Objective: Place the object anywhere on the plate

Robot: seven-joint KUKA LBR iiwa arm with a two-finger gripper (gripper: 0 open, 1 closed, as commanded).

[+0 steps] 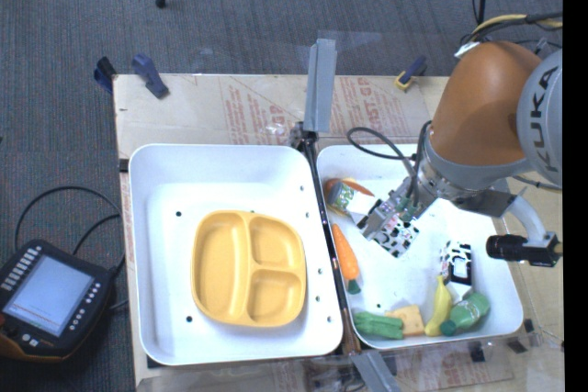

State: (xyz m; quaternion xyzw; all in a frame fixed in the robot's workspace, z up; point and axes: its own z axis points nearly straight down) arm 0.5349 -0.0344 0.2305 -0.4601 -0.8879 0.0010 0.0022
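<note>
Looming largest at the upper right of the frame, the arm's orange band (pixel 484 101) sits closer to the lens than anything on the bench, with the grey wrist below it reaching down and left into the right bin (pixel 501 229).

Locate the gripper (pixel 393 220) near the middle of the right bin, low over the bin floor. Its black-and-white patterned fingers (pixel 401 237) point toward the lower left. You cannot tell from this angle whether they are apart or together, and you see nothing clearly between them.

Check the loose items in the right bin:
- a carrot (pixel 345 254) lies along the left wall, just left of and below the gripper, apart from it;
- a small green-labelled can (pixel 341 194) lies on its side at the upper left of the bin, with an orange piece just beside it;
- a black-and-white box (pixel 457 262) rests right of centre;
- a banana (pixel 439 306), a green bottle-shaped item (pixel 468 311), a yellow wedge (pixel 410 319) and a green pod-shaped item (pixel 377 323) are grouped along the bottom edge, touching or nearly touching one another.

Which of these is the task's object cannot be determined.

Find the plate (pixel 248 268) in the left bin (pixel 156 197). It is yellow, with three compartments, and sits flat near the middle of the bin, well apart from the gripper.

Note the teach pendant (pixel 50 296) on the floor at the lower left of the frame, and the blue clamps (pixel 147 74) on the board's upper edge.
</note>
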